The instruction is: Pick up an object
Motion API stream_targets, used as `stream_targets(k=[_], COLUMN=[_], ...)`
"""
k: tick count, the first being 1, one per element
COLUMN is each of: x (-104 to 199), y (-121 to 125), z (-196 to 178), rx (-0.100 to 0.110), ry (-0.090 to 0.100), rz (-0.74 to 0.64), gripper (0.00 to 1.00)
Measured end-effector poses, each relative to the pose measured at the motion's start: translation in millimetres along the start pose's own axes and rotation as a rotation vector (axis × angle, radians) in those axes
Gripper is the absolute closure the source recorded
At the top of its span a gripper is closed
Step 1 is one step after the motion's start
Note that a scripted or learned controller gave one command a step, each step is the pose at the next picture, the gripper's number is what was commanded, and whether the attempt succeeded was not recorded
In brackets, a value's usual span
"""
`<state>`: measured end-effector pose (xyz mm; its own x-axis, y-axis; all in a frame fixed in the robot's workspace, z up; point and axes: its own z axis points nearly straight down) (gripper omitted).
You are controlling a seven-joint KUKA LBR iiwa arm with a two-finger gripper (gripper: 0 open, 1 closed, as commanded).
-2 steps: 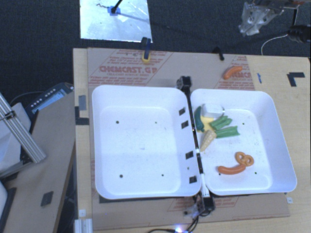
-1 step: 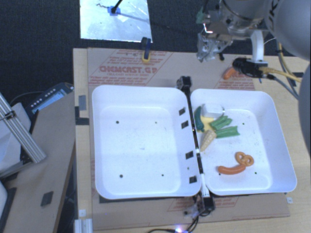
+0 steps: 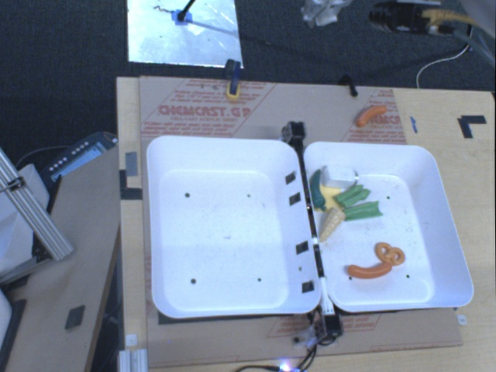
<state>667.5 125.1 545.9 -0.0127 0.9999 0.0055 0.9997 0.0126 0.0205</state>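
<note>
Single fixed camera, mounted above the bench [image 3: 434, 130], looking down at a slant. Far bench edge lies toward 12 o'clock, near edge toward 6. Moderate distance: both white bins fit, left bin [image 3: 167, 208] at 9, right bin [image 3: 434, 231] at 3.

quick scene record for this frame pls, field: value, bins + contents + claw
left bin: white, shallow, bare floor showing
right bin: white, shallow, holds the toy food
cluster: green beans, corn cob, yellow piece and dark green item, bunched by the divider side
front items: sausage with pretzel just behind it
outside bins: second sausage on the board behind the right bin
claw: top of view, above the dark floor, away from both bins
claw fingers: too blurred to read
</note>
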Motion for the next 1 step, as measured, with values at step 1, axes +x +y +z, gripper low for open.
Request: stream_targets(k=[1], x=[40.5], y=[-20.8], z=[112.3], rx=[0.029], ry=[-0.006], rz=[0.005], gripper=[1.00])
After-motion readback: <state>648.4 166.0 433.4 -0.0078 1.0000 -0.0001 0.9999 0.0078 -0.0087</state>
